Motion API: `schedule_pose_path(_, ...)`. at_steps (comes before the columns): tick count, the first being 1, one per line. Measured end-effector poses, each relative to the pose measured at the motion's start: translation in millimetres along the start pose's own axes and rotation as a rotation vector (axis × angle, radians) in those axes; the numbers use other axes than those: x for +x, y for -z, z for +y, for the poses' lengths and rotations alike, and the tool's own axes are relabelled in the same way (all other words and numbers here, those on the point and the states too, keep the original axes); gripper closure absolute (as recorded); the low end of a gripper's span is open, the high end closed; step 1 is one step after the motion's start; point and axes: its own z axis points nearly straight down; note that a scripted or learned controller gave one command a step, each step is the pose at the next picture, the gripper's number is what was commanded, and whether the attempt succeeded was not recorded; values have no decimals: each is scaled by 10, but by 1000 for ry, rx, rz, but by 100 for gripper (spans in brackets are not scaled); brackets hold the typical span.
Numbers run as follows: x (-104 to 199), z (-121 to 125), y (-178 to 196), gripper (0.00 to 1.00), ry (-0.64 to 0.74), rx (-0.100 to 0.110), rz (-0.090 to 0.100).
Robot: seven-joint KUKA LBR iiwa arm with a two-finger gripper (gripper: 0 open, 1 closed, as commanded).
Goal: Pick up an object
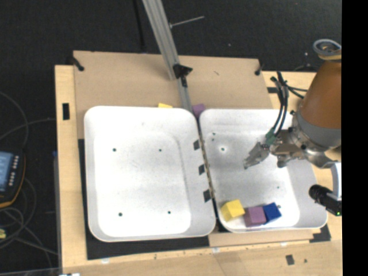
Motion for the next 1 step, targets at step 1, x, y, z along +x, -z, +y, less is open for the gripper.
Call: schedule_pose_path(1,-665,316,-869,0,-1,10,-1)
